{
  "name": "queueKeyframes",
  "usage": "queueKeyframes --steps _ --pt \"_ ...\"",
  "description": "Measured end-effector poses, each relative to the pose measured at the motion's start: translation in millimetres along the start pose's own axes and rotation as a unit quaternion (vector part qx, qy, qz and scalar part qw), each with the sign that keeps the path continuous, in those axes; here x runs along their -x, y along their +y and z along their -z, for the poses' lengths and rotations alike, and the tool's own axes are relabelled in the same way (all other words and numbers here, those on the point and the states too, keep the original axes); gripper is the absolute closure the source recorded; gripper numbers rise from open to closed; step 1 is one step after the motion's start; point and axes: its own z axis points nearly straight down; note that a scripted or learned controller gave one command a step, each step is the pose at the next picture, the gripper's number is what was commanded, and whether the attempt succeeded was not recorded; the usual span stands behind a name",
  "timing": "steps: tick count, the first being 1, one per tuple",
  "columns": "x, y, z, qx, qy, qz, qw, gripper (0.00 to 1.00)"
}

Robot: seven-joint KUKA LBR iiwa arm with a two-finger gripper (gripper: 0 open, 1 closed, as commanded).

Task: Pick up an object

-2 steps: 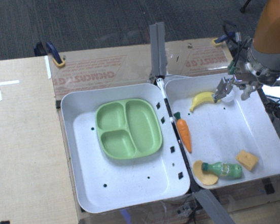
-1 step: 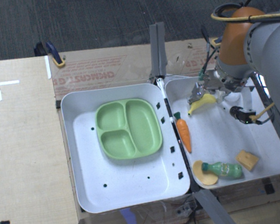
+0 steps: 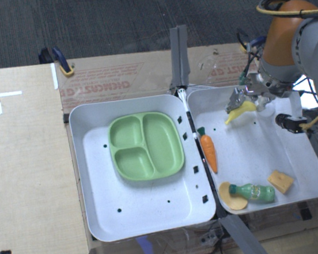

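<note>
The camera view looks down on 2 white bins side by side on the table (image 3: 27, 187). The left bin (image 3: 101, 218) holds a green plate (image 3: 146, 146) with 3 compartments, lying flat near its middle. In the right bin (image 3: 303, 162), a carrot (image 3: 209, 152) lies along the left wall, its long axis running near to far with the green stem at the far end. At the near wall a green bottle (image 3: 254, 193) lies on its side, its long axis running left to right, resting partly on a tan round piece (image 3: 234, 201). Just to its right sits a tan wedge (image 3: 281, 181).

The tool (image 3: 247, 99) is at the far end of the right bin, and its fingers pinch a yellow banana (image 3: 239, 113). The banana's right end is at the fingers, and its long axis slants down to the left, its free tip pointing toward the carrot yet well apart from it. The other things all lie toward the near side, away from the tool.
</note>
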Motion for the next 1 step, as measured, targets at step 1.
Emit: queueKeyframes --steps 1 --pt "0.9 1.2 11.2 0.002 -0.002 0.001 1.0 1.0"
